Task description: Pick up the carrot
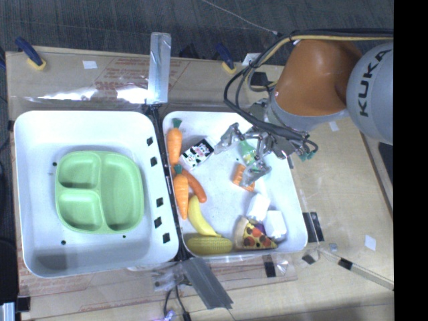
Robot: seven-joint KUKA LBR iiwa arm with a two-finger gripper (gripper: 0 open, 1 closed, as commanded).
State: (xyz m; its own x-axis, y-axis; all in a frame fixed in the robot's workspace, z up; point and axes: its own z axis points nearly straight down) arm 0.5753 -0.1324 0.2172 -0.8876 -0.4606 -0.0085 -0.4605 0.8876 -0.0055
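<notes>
Three carrots lie along the left wall of the right bin [294, 199]. One carrot [174, 144] with a green top is at the back. A second carrot [181, 192] lies below it, and a redder one [194, 186] leans against that. My gripper [245, 154] hangs over the bin's middle right, well to the right of the carrots. It is open, its fingers spread over a small green item [249, 155], and it holds nothing. A small orange piece [239, 174] lies just below it.
The right bin also holds a black-and-white carton [197, 153], a banana [199, 217], a corn cob [208, 245], a pizza slice [253, 235] and white blocks [266, 214]. In the left bin [27, 179] lies a green divided plate [99, 191]. Black cables loop behind the wrist.
</notes>
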